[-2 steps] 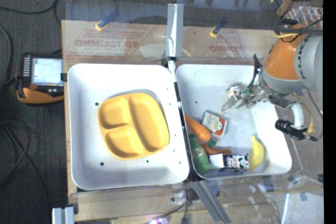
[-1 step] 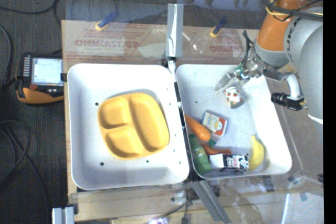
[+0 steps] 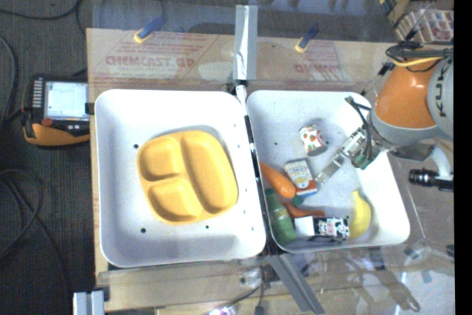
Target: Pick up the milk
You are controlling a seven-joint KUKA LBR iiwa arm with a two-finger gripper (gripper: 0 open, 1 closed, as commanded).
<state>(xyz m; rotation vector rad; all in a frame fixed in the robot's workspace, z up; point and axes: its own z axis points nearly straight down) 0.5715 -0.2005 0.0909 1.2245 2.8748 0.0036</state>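
The milk (image 3: 332,226) is a small carton with black and white patches. It lies on its side near the front wall of the right bin (image 3: 383,181), between a banana (image 3: 360,214) and a green bottle (image 3: 281,218). My gripper (image 3: 322,175) reaches in from the right and points down-left over the middle of that bin. Its tip is beside a small yellowish carton (image 3: 298,173), well behind the milk and apart from it. Nothing shows in its grasp.
A carrot (image 3: 276,179) and a red item (image 3: 306,209) lie left of the milk. A small white carton with red marks (image 3: 313,138) sits farther back. The left bin (image 3: 110,158) holds a yellow divided tray (image 3: 188,175). The arm's orange band (image 3: 402,96) hangs over the right bin's far right corner.
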